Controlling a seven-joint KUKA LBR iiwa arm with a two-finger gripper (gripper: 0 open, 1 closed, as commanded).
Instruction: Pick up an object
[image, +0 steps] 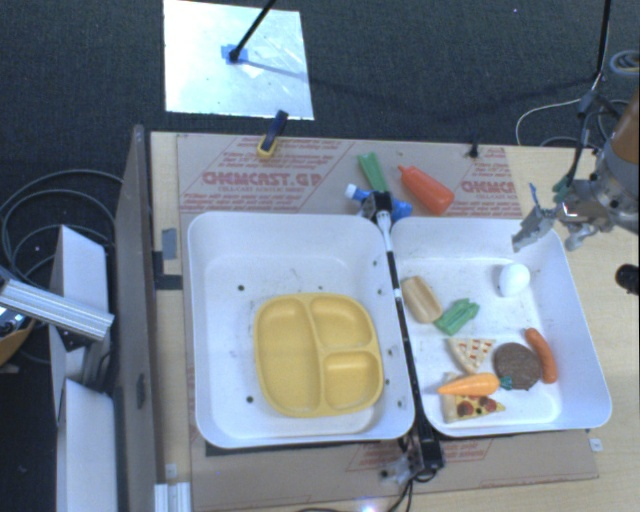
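The right bin (575, 330) holds several toy foods. Among them are a white egg (513, 279), a hot dog bun (421, 298), a green piece (457, 316), a pizza slice (471, 352), a brown patty (516, 365), an orange sausage (541, 355), a carrot (469, 385) and a second pizza slice (470, 405). My gripper (555, 235) hangs over the bin's far right corner, up and to the right of the egg. It is open and nothing sits between its fingers.
A yellow divided plate (318, 352) lies in the left bin (230, 260). Behind the bins, on the cardboard, lie a green toy (372, 170) and an orange-red toy (426, 190), with a blue clamp (398, 209) at the bins' shared far rim.
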